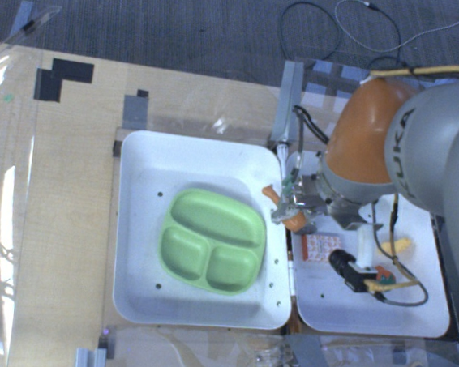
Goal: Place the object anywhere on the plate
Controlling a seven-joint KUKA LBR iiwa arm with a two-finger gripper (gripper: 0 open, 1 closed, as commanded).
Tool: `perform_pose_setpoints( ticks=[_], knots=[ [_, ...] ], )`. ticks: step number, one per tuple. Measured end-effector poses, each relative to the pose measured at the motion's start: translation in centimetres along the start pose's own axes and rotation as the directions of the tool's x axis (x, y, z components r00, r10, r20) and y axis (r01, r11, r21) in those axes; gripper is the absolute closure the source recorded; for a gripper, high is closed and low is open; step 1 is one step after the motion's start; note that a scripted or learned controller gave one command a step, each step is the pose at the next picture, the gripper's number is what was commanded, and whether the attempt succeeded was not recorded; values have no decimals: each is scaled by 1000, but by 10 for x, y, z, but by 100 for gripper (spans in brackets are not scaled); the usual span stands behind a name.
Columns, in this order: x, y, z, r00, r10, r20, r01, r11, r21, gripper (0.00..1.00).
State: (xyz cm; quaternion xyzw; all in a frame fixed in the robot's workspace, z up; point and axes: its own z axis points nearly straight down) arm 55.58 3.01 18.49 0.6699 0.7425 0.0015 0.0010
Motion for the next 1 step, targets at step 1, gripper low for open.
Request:
perform_pose_setpoints(
  ticks=[1],
  knots=[
    [0,0,0,1000,1,0,-1,1000,0,0]
  ],
)
